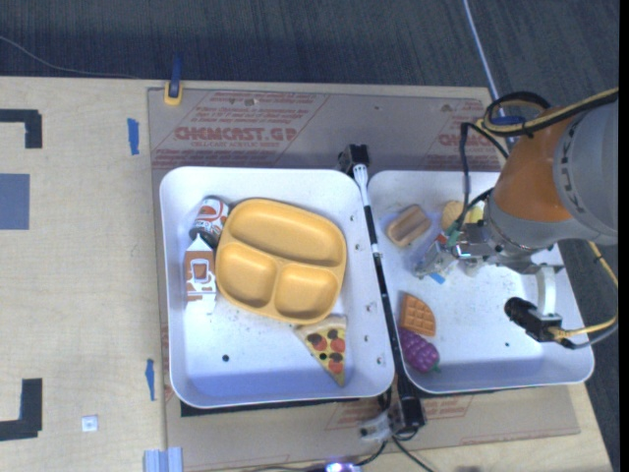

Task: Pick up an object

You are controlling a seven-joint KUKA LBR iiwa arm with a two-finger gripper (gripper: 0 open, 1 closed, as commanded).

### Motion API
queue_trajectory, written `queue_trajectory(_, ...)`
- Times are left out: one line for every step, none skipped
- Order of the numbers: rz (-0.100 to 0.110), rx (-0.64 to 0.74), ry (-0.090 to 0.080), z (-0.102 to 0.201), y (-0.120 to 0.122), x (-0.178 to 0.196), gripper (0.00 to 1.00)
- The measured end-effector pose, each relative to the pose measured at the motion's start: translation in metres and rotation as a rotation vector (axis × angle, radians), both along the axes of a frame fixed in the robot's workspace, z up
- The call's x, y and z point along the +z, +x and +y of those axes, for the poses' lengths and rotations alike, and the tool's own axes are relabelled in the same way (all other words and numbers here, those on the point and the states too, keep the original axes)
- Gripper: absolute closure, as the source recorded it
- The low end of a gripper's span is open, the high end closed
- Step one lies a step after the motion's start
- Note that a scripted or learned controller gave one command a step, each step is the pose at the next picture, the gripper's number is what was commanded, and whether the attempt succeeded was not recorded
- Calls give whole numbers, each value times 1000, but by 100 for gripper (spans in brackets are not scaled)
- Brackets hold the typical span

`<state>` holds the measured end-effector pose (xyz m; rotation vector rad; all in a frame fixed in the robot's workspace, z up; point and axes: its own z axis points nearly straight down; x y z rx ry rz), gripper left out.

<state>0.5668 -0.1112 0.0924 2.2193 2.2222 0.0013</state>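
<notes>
Right bin [550, 362]: gripper [444, 254] low near its upper middle, finger state cannot be told; bread piece [408, 224] just beside it, waffle [417, 315], purple grapes [421, 352]. Left bin [187, 362]: yellow divided plate [280, 259], can [207, 220], pizza slice [327, 343]

A robotics laboratory or test room is shown. Two shallow white plastic bins [182, 293] are set side by side on a brown cardboard sheet [295, 126], which is laid on a pale wooden bench [79, 264]. Strips of blue tape [133, 136] and black markings [28, 126] are fixed on the bench at the left. Dark grey carpet [295, 18] is seen at the far side.
</notes>
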Motion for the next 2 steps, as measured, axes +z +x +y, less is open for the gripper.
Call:
queue_trajectory(-16,-2,-5,9,-40,-3,0)
queue_trajectory(-19,-2,-6,15,-82,-2,0)
